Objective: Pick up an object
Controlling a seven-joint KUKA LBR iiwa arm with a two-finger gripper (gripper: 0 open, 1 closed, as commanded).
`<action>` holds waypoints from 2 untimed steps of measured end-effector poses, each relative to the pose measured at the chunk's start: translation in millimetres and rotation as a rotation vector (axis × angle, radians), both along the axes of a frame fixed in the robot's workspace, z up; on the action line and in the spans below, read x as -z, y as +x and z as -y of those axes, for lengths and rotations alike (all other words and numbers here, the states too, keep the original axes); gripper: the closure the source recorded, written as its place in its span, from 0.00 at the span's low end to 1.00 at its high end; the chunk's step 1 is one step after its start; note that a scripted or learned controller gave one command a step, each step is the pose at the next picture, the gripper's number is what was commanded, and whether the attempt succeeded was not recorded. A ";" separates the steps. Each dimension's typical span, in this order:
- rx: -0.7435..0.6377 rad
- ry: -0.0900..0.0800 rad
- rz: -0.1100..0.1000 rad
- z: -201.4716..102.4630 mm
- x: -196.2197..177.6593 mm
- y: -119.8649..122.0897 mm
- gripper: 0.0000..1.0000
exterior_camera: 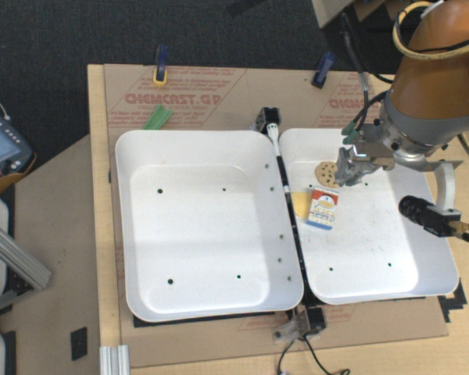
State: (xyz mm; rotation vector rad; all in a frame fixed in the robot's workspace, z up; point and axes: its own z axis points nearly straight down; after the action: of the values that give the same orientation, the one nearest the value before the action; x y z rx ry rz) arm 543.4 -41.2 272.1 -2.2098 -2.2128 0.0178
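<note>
Three small objects lie in the right bin (391,276) near its left wall: a round tan cookie-like disc (324,172), a yellow block (299,205), and a small box (323,208) with a red-and-white top and blue base. My gripper (349,176) hangs low over the bin, just right of the disc and above the box. Its fingertips point down beside the disc, and nothing is seen between them.
The left bin (199,225) lies beside the right one on a cardboard-covered bench (219,92). A green strip (157,118) rests on the cardboard behind the left bin. Blue clamps (161,61) hold the cardboard's far edge.
</note>
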 end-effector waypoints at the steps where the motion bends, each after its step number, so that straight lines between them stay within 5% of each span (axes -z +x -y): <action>1: -0.008 0.002 0.033 -68.3 -128.7 -50.1 1.00; 2: -0.005 -0.001 0.018 -113.3 -125.6 -64.5 1.00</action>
State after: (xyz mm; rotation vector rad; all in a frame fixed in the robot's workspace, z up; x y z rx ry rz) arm 478.9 72.2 397.7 -2.2141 -2.2271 -0.0012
